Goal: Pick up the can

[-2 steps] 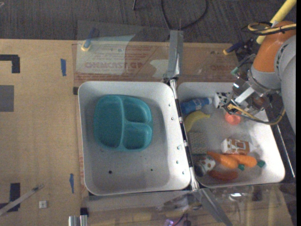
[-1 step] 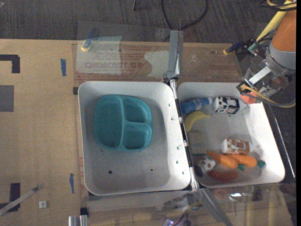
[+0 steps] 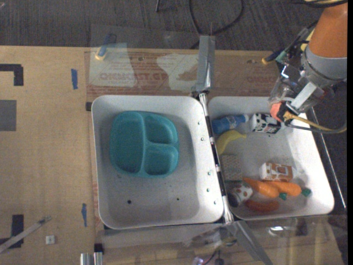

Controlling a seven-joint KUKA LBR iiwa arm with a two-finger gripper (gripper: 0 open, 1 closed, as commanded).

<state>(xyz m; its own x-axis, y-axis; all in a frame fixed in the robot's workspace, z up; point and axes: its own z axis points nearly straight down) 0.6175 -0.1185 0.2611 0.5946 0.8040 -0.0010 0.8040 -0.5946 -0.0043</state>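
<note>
Spotted can (image 3: 241,193) in near left corner of right bin (image 3: 322,170), lying beside carrot (image 3: 273,189), with red sausage (image 3: 262,206) just nearer. Found gripper (image 3: 279,110) at far side of same bin, over black-and-white toy (image 3: 266,123), well apart from can. Couldn't tell whether gripper was apart or together. Noted blue bottle (image 3: 227,123) and banana (image 3: 228,141) along left wall. Saw teal divided plate (image 3: 144,143) in left bin (image 3: 105,192) on counter (image 3: 44,148).

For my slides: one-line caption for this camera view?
Arm's hand hovers over right bin of toys; teal tray in left bin.
</note>
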